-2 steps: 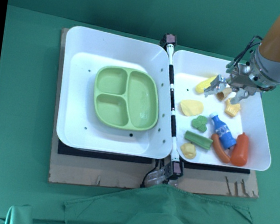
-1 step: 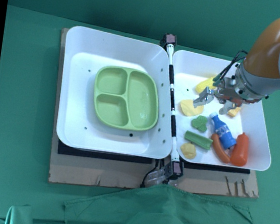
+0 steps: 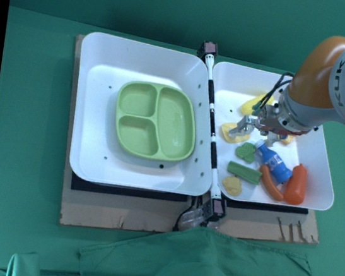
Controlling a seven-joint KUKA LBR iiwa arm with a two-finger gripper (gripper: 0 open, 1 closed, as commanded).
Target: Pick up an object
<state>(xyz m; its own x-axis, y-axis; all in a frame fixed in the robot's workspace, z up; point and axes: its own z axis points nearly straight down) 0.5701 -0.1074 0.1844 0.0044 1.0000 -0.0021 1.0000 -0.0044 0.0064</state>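
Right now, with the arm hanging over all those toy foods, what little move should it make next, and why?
Probably a short drop straight down. The pincer hovers in the right bin, above the gap between a yellow piece and the blue bottle, and nothing shows between its fingers. Lowering a little toward the bottle, the nearest upright-looking item, seems the best bet.

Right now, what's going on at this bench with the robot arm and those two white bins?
A grey arm with an orange band reaches in from the right, and its gripper hangs low over the right bin, above a pile of toy food. Under and around it lie a blue bottle, a green piece, yellow pieces and orange-red pieces. Nothing is visibly between its fingers. The left bin holds a green divided plate, untouched.
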